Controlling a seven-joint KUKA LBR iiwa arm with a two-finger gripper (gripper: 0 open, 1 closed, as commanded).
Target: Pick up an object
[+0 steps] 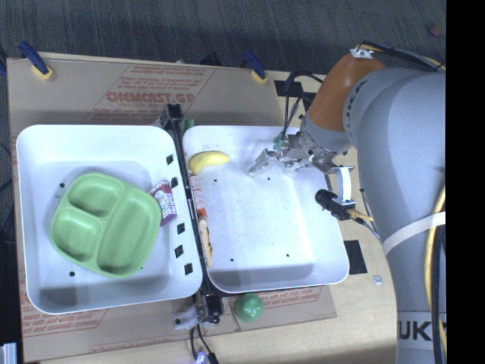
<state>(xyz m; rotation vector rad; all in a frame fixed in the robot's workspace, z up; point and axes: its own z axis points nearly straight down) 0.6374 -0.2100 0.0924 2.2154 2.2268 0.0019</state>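
A yellow banana-shaped object (pixel 208 160) lies at the back left of the right bin (pixel 258 233). My gripper (pixel 261 164) hangs over the back of that bin, a short way right of the yellow object and apart from it. Its metal fingers (pixel 267 158) point left with nothing between them and stand spread. In the left bin (pixel 45 158) lies a green divided plate (pixel 104 223). A small red and white packet (pixel 164 200) leans against that bin's right wall.
A green ball (pixel 248 306) sits on the cardboard in front of the right bin. Blue clamps (pixel 35 59) hold the cardboard at the back corners. The grey arm (pixel 394 150) with its orange band (pixel 337 89) fills the right side.
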